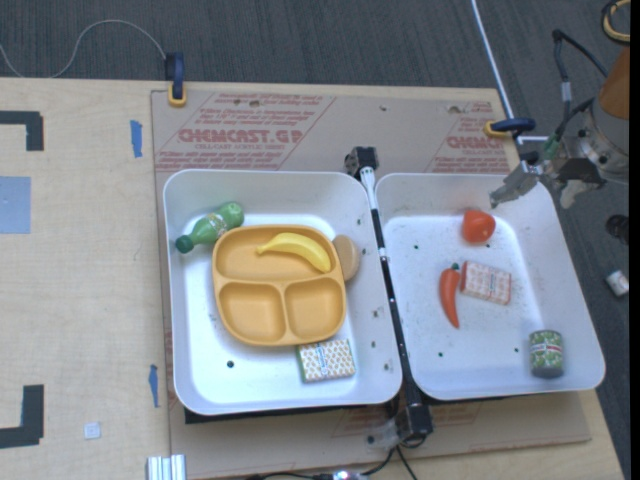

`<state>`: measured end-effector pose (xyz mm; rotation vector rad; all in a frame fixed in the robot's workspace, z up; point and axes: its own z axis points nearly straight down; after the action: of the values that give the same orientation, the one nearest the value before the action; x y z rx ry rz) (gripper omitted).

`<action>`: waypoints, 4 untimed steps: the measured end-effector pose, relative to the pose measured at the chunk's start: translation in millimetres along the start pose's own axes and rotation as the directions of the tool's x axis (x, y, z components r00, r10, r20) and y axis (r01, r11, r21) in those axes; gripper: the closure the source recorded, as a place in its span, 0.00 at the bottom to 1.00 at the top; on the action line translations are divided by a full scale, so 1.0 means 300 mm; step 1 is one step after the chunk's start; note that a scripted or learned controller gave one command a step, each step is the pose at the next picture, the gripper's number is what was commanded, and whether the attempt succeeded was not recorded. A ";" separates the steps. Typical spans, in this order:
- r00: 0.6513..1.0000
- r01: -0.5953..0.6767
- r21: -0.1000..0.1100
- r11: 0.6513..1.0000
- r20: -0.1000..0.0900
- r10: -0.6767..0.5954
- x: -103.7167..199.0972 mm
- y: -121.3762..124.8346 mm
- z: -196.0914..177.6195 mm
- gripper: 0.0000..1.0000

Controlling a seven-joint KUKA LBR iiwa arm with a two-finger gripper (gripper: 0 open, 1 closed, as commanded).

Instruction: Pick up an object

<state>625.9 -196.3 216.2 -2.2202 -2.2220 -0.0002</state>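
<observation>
The gripper (535,180) hangs over the far right corner of the right bin (585,298). Its two fingers look spread apart with nothing between them, though the view there is small and a bit cluttered, so that is not sure.

Right below and to the side of it, near that same corner, sits a tomato (478,226). It is the nearest thing to grab. It is round and smooth, so it could roll or slip out if the fingers pinch it off-center. It looks like a toy, so it is likely light and hard enough not to squash. The best hold is across its widest part, with one finger on each side.

Other things lie in the same bin. A red pepper (450,294) lies in the middle, just beside a small box (487,284). The pepper is long and thin, so it would be held across its middle. A little can (546,353) stands near the front right corner, well apart from the rest.

The left bin (185,298) holds a yellow tray (250,313) with a banana (295,249) in it, a green bottle (209,226) and another box (327,360).
</observation>
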 end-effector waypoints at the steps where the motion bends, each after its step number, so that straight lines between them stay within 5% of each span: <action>1: 1.000 0.008 -0.001 1.000 -0.017 -0.008 -0.014 -0.147 0.377 0.00; 2: 1.000 -0.001 -0.006 1.000 0.002 0.001 0.112 -0.350 0.430 0.00; 3: 1.000 0.000 -0.009 1.000 0.002 0.000 0.315 -0.480 0.428 0.00; 4: 1.000 -0.008 -0.026 1.000 0.020 0.008 0.289 -0.470 0.383 1.00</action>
<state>484.9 -109.7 101.3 -2.2519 -2.2355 -0.0065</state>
